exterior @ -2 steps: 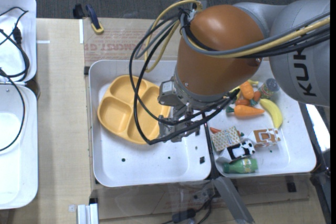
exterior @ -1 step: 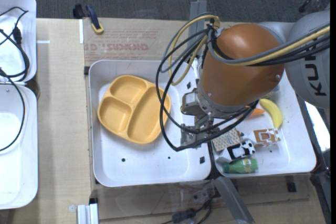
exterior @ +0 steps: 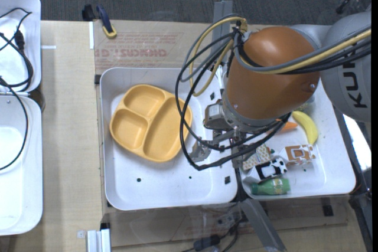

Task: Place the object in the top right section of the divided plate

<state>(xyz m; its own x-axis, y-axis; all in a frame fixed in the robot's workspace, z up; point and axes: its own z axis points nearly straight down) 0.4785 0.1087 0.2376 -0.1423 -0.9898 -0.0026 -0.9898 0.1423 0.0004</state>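
Observation:
A yellow divided plate (exterior: 150,122) lies in the upper left of the left bin (exterior: 159,189). It has two small sections on its left side and one long section on its right, and all look bare. My gripper (exterior: 202,149) hangs under the orange wrist band, just right of the plate's lower right rim, near the wall between the two bins. The wrist and cables hide most of it, and I see nothing held in it. Loose objects lie in the right bin (exterior: 336,177): a banana (exterior: 307,127), a green item (exterior: 271,186) and a black-and-white item (exterior: 271,169).
An orange-and-white item (exterior: 300,154), a tan patterned piece (exterior: 260,156) and a thin orange piece (exterior: 289,125) also lie in the right bin. Black and yellow cables loop over the plate's right edge. A blue-and-yellow tool (exterior: 105,20) lies on the bench behind the bins.

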